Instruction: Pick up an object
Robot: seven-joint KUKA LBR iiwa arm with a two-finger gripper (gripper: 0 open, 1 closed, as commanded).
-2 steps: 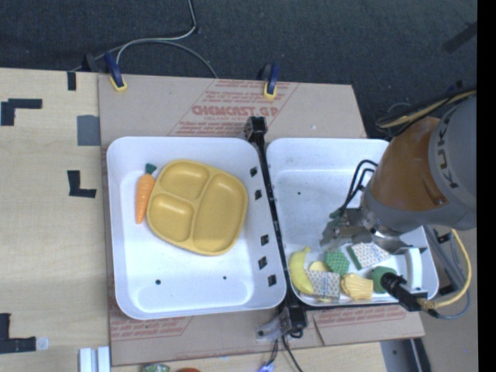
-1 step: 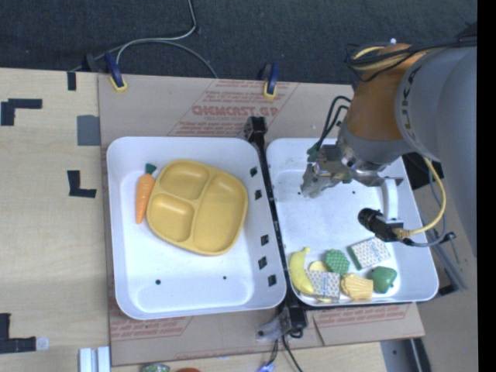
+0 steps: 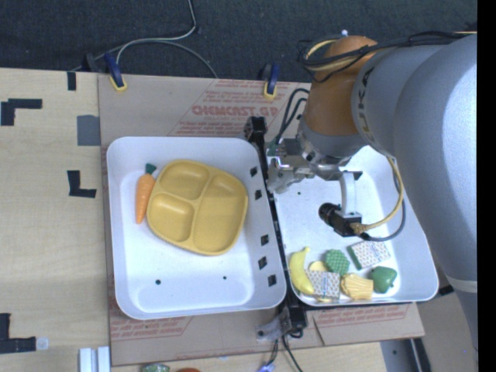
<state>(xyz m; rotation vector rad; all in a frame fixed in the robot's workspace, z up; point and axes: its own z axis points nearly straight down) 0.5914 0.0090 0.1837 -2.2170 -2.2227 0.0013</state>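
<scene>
Bench (image 3: 46,231): pale board with a brown cardboard sheet (image 3: 225,111) over it, carrying 2 shallow white bins of smooth plastic.

Left bin (image 3: 178,293): 1 orange toy carrot (image 3: 143,196), tapered with a green top, lying against the left edge of 1 yellow plate (image 3: 198,206). The plate is glossy, rounded and has 3 compartments.

Pincer (image 3: 283,169): metal, at the divider between the bins, over the upper left of the right bin (image 3: 411,239). Cannot tell whether released or clenched; nothing seen grasped.

Right bin, near edge, toys clustered:
- 1 curved yellow banana (image 3: 298,270)
- 2 flat checked packets (image 3: 325,285) (image 3: 370,253)
- 1 bumpy green piece (image 3: 337,260)
- 1 ridged yellow piece (image 3: 356,287)
- 1 smooth green pepper (image 3: 384,279)

All lie loose, apart from the pincer.
</scene>
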